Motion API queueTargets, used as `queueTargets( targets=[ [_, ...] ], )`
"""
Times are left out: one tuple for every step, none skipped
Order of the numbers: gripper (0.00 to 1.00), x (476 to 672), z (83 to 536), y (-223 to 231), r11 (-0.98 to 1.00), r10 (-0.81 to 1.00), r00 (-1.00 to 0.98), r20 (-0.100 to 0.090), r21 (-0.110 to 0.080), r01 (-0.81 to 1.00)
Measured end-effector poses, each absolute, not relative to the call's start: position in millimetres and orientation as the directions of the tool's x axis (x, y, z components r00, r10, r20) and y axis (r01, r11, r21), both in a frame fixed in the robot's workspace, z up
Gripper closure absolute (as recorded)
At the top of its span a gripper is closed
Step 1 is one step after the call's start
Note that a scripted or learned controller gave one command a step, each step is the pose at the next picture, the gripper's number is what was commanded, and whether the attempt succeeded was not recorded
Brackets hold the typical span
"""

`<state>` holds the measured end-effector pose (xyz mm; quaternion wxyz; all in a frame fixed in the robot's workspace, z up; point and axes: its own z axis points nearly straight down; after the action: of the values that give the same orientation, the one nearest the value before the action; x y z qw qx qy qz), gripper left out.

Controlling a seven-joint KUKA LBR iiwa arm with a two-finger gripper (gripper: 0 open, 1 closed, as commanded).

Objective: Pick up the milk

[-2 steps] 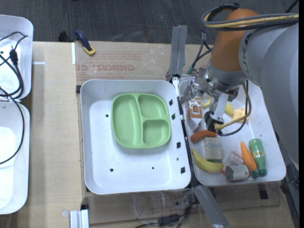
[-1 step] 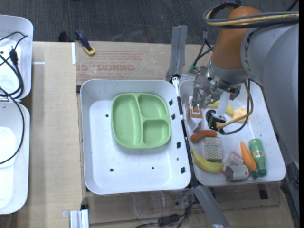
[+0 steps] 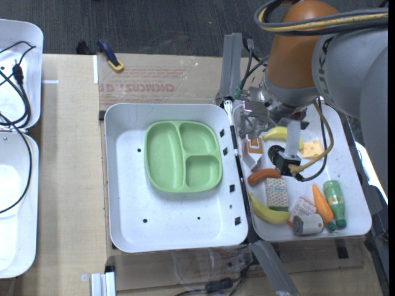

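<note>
**Milk not yet picked up: it lies in the right bin, and I am above that bin's far left corner**

The left bin (image 3: 120, 184) holds one thing, a green divided plate (image 3: 183, 156), lying flat near its middle with nothing on it. It plays no part in this job.

In the right bin (image 3: 358, 217), my gripper (image 3: 252, 127) hangs low over the far left corner, close to the wall shared with the other bin. My own wrist hides it from the camera, so I cannot tell whether it is wide or narrow, and I see nothing held in it.

Nearer the camera along that left side lie a reddish sausage (image 3: 264, 176) and a banana (image 3: 268, 209). Between them is a small white carton (image 3: 276, 193), which I take for the milk. It touches or nearly touches both, and it is apart from my gripper. A second banana (image 3: 276, 133) and a yellow cheese slice (image 3: 311, 147) lie at the far end. Toward the near right are a red-and-white packet (image 3: 302, 206), a grey can (image 3: 307, 225), a carrot (image 3: 322, 203) and a green bottle (image 3: 334, 199).

By my judgement the whole task is left: move over the carton, descend, close, lift. The crowding neighbours could spoil the grasp.
</note>
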<state>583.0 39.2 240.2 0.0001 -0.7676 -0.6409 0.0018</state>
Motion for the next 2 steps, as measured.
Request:
queueTargets(
  targets=[
    [1.0,583.3,248.3,37.7,-0.18,0.984,0.18,-0.004,-0.004,0.984],
    [1.0,597.9,287.0,28.4,-0.082,0.997,0.082,-0.003,-0.002,0.997]
  ],
)
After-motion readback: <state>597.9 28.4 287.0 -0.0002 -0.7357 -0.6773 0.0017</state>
